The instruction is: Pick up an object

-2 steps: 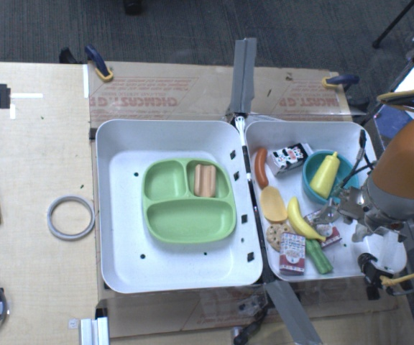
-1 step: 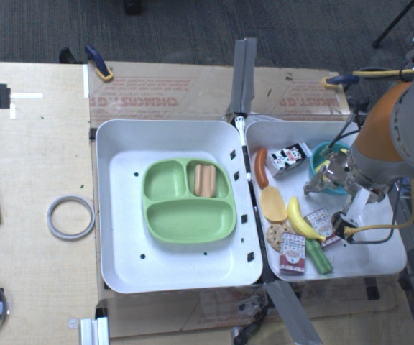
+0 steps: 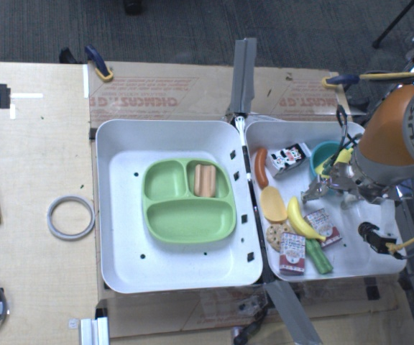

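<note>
The right bin (image 3: 351,264) held a clutter of toy food: a yellow banana (image 3: 302,221) lay near its middle, slanting down toward a green cucumber (image 3: 320,257), with a small red-and-white packet (image 3: 321,222) just beside it. To the banana's left sat a yellow lemon-like piece (image 3: 273,204) above a round cracker (image 3: 274,237), and a red carton (image 3: 292,254) lay below, near the bin's front wall. A red sausage (image 3: 261,167) lay along the left wall, and a black-and-white carton (image 3: 288,157) rested near a teal cup (image 3: 325,155) at the back.

The hand (image 3: 320,190) hovered just above and to the right of the banana, over the bin floor; whether its metal parts were spread or pressed together could not be made out, and nothing was visibly held. The grey arm (image 3: 390,135) with its orange band reached in from the right.

In the left bin (image 3: 113,214) sat a green divided plate (image 3: 189,200) with a hot dog (image 3: 205,180) in its upper right compartment. On the surface (image 3: 34,164) to the left lay a grey ring (image 3: 71,216).
</note>
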Tool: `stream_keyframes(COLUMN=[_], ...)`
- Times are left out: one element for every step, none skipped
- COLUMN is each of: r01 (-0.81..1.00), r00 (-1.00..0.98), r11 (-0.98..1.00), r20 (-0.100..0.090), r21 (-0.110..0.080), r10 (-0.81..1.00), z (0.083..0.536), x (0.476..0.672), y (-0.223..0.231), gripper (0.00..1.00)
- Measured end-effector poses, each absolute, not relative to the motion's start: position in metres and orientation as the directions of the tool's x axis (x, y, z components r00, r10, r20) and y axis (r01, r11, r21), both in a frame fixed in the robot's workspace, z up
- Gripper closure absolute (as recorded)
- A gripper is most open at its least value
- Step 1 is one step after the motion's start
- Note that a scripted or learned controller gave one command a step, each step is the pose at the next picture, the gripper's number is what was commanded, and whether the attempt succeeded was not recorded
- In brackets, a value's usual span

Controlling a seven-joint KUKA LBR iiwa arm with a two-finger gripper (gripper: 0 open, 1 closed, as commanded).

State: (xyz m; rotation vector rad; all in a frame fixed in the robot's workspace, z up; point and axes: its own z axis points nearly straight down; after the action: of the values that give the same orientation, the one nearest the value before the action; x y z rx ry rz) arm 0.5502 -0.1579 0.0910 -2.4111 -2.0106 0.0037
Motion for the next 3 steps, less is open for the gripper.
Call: stream_keyframes(r01=[0.996,0.992,0.983], r00=[-0.085,-0.123,-0.186], r11=[0.085,0.123,0.186], r20=[0.0,-0.001,-0.001], r21=[-0.002,0.0,-0.001], r10=[0.996,0.992,0.982], z=[0.091,0.091,0.092], x=[0.542,0.543,0.607], y=[-0.129,-0.189,-0.184], gripper=[0.0,0.0,0.0])
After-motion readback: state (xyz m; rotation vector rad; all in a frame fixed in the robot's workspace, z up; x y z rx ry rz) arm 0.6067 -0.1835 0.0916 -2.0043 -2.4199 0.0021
